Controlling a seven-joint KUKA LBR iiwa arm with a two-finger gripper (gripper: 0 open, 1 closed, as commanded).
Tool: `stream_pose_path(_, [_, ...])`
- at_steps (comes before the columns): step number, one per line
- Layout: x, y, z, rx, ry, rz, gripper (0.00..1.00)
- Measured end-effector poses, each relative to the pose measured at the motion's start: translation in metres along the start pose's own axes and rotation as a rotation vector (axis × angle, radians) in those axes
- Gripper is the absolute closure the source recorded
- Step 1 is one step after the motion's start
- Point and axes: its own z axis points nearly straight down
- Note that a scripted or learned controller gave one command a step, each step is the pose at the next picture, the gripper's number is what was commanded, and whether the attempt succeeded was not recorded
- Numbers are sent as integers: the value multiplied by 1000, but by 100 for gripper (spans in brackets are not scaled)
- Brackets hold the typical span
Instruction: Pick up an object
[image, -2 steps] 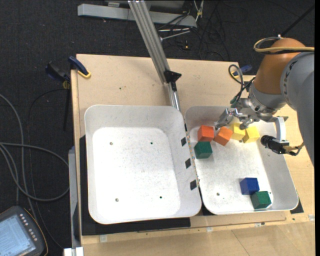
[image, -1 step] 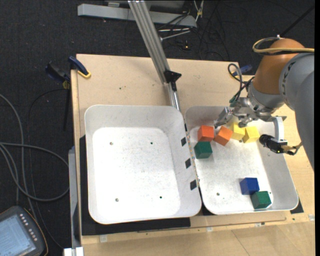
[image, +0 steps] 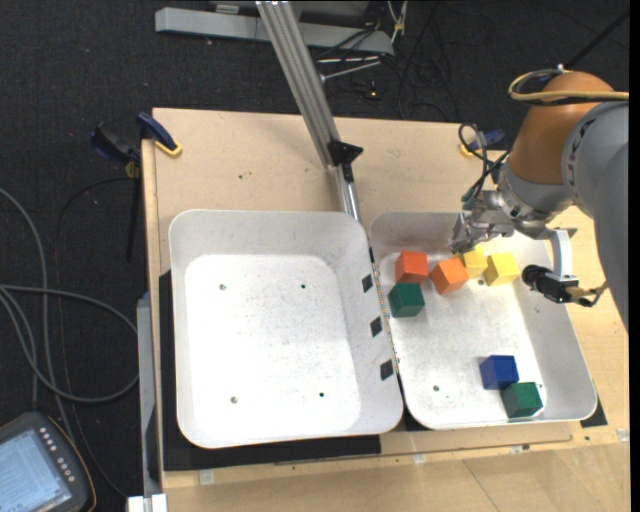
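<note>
You see the gripper (image: 466, 240) hanging over the right bin (image: 560, 350), just above the orange blocks (image: 449, 273); you cannot tell if it is apart or together.

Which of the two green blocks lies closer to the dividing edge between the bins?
The green block just below the orange block, beside that edge. The other green block sits at the right bin's near corner.

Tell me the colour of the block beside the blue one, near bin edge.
Green block, camera view.

Two white bins (image: 190, 330); two orange blocks (image: 411, 266), two yellow (image: 502, 266), two green (image: 406, 299), one blue (image: 498, 370).
</note>
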Motion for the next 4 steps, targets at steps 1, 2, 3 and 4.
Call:
stream_pose_path(1, [1, 4, -65, 15, 7, -1, 100])
stream_pose_path(2, [0, 7, -106, 16, 8, 0, 100])
stream_pose_path(3, [48, -12, -98, 25, 11, -4, 100])
stream_pose_path(4, [102, -16, -98, 24, 12, -6, 100])
